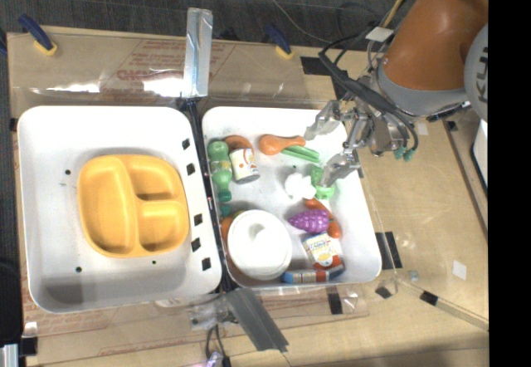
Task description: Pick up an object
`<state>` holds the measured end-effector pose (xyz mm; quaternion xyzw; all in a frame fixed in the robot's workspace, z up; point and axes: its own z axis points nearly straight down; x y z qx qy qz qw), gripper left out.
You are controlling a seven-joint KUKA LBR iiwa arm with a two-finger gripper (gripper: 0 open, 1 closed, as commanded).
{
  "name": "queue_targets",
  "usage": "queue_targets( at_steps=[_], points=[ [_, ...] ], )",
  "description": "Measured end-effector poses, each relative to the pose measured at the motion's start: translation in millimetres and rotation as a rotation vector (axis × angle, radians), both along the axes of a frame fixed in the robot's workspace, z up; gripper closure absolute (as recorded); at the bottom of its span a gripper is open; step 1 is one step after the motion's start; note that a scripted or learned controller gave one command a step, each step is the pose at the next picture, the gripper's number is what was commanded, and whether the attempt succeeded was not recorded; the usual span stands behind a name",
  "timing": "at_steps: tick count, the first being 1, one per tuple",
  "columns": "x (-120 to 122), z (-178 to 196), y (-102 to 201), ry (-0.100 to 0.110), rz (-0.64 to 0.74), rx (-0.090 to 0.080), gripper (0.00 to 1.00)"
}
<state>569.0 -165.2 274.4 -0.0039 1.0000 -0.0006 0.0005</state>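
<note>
The tool (330, 149), its fingers spread and holding nothing, hangs over the right bin (362, 207), so the pick remains undone.

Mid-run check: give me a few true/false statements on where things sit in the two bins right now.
1. The yellow divided tray lies in the left bin. True.
2. The white bowl sits in the left bin. False: it is in the right bin, near its front edge.
3. The gripper hangs over the right bin. True.
4. The purple grape bunch lies inside the yellow tray. False: it lies in the right bin, beside the white bowl.
</note>
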Motion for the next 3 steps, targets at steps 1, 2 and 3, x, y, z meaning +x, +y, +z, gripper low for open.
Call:
queue_targets(
  at_steps=[1,2,3],
  points=[
    [20,-97,-28,0.011,-0.043,0.003,0.00],
    [-27,-182,-44,-0.002,-0.159,0.001,0.00],
    [3,-179,-45,-0.005,-0.180,0.000,0.00]
  ],
)
